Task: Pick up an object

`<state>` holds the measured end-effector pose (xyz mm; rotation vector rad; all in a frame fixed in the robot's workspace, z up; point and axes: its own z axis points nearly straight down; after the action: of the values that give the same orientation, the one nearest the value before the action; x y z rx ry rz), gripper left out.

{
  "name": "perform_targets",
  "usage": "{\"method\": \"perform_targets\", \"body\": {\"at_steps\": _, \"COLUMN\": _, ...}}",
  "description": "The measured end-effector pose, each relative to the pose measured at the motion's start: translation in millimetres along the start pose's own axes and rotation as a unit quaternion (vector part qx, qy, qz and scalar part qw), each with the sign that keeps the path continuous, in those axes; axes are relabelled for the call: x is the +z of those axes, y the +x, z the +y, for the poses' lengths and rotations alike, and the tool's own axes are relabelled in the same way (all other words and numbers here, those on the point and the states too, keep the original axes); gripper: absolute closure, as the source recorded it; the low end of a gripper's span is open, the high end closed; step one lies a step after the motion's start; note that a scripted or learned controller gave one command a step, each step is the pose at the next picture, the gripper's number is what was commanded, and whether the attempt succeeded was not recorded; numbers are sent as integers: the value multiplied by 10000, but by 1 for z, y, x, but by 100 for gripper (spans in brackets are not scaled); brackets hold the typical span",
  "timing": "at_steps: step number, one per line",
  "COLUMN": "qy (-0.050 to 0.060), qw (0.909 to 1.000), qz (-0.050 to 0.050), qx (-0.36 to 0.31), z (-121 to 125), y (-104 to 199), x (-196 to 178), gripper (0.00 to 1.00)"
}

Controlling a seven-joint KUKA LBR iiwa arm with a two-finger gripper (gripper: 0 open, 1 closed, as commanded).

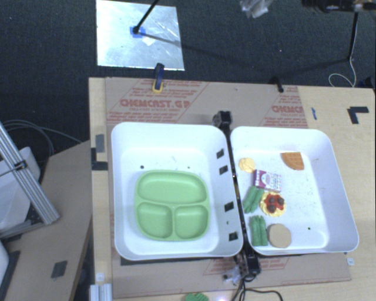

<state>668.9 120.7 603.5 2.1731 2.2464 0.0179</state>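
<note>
1. Gripper [256,7] at top edge above the bench, blurred; open or closed: can't tell
2. Right bin [335,194]: toy food clustered left of centre
3. Left bin [126,176]: green divided tray [173,204]

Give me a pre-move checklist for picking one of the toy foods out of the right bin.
1. Targets present in right white bin: ok.
2. Round tan cookie lying apart enough to grasp: ok.
3. Orange wedge isolated: ok.
4. Pink packet, red-topped piece and green pods crowded together: not ok.
5. Green three-compartment plastic tray sits in left white bin, out of the way: ok.
6. Claw readiness: cannot tell.
</note>
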Motion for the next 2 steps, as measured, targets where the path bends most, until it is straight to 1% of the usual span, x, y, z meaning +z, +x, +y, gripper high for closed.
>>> {"method": "perform_targets", "body": {"at_steps": 1, "qy": 148, "qw": 9998, "qz": 26, "qx": 95, "z": 0, "y": 122, "x": 107, "gripper": 100}}
{"method": "perform_targets", "body": {"at_steps": 2, "qy": 76, "qw": 9999, "qz": 25, "qx": 136, "z": 1, "y": 114, "x": 87, "gripper": 100}}
